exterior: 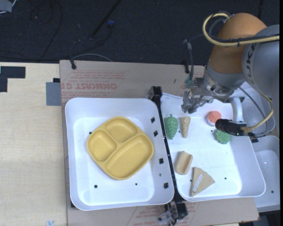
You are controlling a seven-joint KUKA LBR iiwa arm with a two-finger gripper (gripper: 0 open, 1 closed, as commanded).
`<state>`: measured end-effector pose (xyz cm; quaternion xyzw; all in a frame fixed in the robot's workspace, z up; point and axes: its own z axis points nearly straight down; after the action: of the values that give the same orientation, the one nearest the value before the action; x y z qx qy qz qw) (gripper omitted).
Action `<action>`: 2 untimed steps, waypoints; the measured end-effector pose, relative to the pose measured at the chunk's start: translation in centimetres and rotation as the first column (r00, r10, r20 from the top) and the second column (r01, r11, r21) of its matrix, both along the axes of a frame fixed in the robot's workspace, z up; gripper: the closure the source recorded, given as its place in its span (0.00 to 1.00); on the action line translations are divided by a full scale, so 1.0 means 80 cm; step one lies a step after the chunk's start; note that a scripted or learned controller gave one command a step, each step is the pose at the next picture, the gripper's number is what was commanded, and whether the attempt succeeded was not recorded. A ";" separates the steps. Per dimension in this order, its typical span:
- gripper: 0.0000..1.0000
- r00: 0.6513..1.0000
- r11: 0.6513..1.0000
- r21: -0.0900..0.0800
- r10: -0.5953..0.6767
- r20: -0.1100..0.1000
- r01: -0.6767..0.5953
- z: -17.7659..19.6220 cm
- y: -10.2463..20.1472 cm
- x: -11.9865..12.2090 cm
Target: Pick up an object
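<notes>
The gripper (192, 105) hung at the far edge of the right bin (247, 173), its dark fingers pointing down; whether they were spread or pressed together could not be told from this angle, and nothing was visibly caught between them. Just near of it lay a small cream cone-shaped piece (185, 126), and beside that, to the left against the divider, a green ridged toy (170, 126). These two looked like the closest candidates for the pick.

To the right of the gripper sat an orange-red round piece (213, 117), and near it a green knobbly piece (222, 136) partly under a black part of the arm. Nearer in the same bin lay a tan rounded block (183, 163) and a pale wedge (200, 180). The left bin (80, 182) carried a yellow divided plate (120, 147).

To do the step well, the gripper would probably need to centre over one piece alone, likely the cone, with the jaws set across its narrow width, not along its length. The green toy lay just beside it, so a drop too far left risked nudging both. A straight descent until the fingers bracketed the piece, then a firm close before lifting, seemed the safest approach.
</notes>
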<state>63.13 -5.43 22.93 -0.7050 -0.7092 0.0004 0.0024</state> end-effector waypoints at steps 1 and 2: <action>1.00 1.000 1.000 -0.002 -0.002 0.000 0.002 0.010 0.065 -0.005; 1.00 1.000 1.000 -0.001 0.001 0.002 -0.001 0.017 0.139 -0.001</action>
<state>63.03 5.66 24.32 -0.7049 -0.7093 0.0002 0.0012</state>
